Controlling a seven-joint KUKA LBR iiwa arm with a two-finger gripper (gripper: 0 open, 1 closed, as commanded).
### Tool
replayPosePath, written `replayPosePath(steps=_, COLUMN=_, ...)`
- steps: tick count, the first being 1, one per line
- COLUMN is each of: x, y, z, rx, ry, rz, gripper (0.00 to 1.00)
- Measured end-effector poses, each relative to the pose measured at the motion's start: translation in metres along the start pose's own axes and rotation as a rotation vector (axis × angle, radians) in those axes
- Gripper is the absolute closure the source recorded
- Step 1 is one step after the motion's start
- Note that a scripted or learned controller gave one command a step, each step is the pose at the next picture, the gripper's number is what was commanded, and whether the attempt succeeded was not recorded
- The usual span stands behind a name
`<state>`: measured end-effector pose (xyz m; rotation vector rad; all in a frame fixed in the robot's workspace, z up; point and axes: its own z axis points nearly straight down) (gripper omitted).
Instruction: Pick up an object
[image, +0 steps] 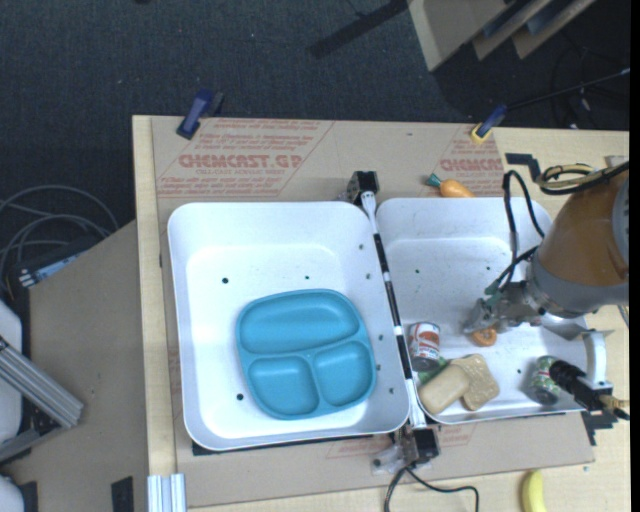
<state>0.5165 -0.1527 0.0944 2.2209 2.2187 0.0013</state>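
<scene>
Objects to pick: several small items lie in the right-hand shallow white bin (440, 235), toward its near edge.
Can: small red-and-white cylindrical can (426, 343), lying on its side just beside the divider between the two bins.
Bread pieces: two tan, toast-like flat pieces (459, 385), overlapping, just in front of the can by the near wall.
Orange item: small orange object (485, 335), directly under the gripper; whether they touch cannot be told.
Dark item: small dark greenish rounded object (543, 378) at the near right corner of the same bin.
Gripper: two-finger gripper (487, 318) is low inside the right bin, over its middle; how far its fingers are spread, and whether anything is between them, cannot be told.
Arm: grey arm with an orange band (590, 245) reaches in from the right, above the right bin's far side.
Left bin: left-hand shallow white bin (200, 250) holds a light blue plastic divided plate with three compartments (304, 352).
Outside the bins: small orange carrot-shaped toy (450, 187) on the bench behind the right bin; yellow object (533, 491) at the near edge.
</scene>
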Motion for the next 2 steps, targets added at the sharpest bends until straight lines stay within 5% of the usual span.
replayPosePath(steps=1, x=0.063, y=0.018, z=-0.091, rx=0.000, ry=0.002, rz=-0.003, gripper=1.00)
replayPosePath(steps=2, x=0.136, y=-0.004, z=-0.136, rx=0.001, ry=0.002, rz=-0.003, gripper=1.00)
